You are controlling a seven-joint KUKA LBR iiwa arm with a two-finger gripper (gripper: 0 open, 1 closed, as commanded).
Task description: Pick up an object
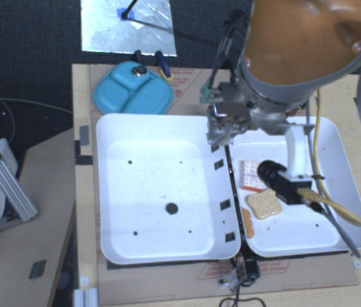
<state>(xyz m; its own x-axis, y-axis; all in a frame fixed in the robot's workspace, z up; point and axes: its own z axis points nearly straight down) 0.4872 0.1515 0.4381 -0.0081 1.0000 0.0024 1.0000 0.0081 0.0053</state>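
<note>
the arm (pixel 308 24) sits closest to the lens, its orange band swelling across the upper right. below it the gripper (pixel 222 125) hangs over the ridge where the two bins meet, near their far edge. from this angle i cannot tell how wide the claw stands, and nothing shows in its grasp.

the likely targets lie in the right bin (pixel 289 234): a toast-shaped piece (pixel 264 204), a red-and-white packet (pixel 252 175) just behind it, and a small tan stick (pixel 248 222) close against the dividing wall. all three rest on the bin floor, nearer the camera than the gripper. the left bin (pixel 148 171) carries one dark disc (pixel 171 208) by itself in the open.

i judge this to be the approach step: the claw is neither down on nor around any item. the next move calls for shifting toward the near side of the right bin, lining up over one piece, and descending. the flat toast and packet offer little height to pinch, and the stick lies close to the wall, so aim matters.

the bins rest on a tan bench (pixel 81 107). behind them sits a blue container (pixel 132 89), and past that a silvery sheet (pixel 128 15) on dark carpet (pixel 27 37). a metal frame (pixel 1 178) leans at the left.
</note>
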